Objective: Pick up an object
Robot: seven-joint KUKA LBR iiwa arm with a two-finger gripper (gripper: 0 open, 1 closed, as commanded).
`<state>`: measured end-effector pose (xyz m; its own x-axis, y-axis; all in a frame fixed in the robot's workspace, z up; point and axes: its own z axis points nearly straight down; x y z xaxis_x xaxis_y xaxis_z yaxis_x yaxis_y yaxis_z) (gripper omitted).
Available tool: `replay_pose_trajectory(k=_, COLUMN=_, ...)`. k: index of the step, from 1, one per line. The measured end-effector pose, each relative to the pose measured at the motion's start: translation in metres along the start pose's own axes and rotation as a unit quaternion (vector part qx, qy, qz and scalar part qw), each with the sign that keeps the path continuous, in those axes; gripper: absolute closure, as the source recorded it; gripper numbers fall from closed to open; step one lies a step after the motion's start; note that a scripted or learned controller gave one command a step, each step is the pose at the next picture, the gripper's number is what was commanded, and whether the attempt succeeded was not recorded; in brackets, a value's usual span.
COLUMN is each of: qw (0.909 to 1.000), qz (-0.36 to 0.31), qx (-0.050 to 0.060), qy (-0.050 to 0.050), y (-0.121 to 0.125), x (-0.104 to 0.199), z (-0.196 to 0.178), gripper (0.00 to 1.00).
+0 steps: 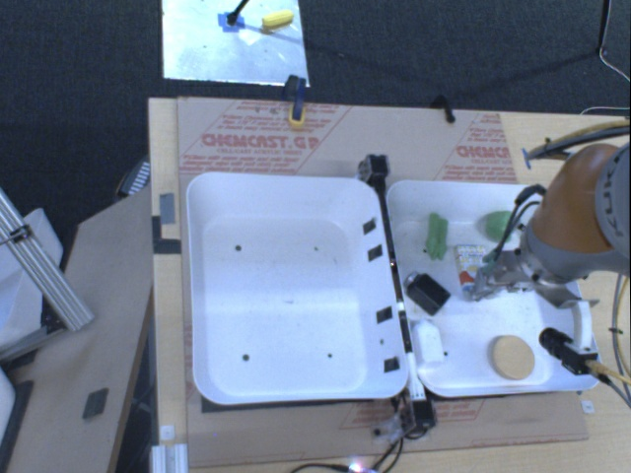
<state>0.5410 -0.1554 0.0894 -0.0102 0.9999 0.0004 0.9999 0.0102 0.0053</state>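
Gripper (482, 286) sat low in the right bin (463, 382); finger state unreadable. Black block (428, 293) just left, tan disc (513, 357) below-right.

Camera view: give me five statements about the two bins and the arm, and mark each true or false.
1. The green block lies in the right bin. True.
2. The round tan disc sits in the left bin. False: it lies in the right bin, near its front edge.
3. The tool is over the right bin. True.
4. The black object lies near the divider between the bins. True.
5. The arm reaches in from the view's left side. False: it comes in from the right.
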Motion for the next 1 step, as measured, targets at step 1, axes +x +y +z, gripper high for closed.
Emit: replay_pose_trajectory(k=1, qw=1.0, qz=0.002, qx=0.002, qy=0.0, y=0.0058, x=0.0134, z=0.0051, gripper=1.0)
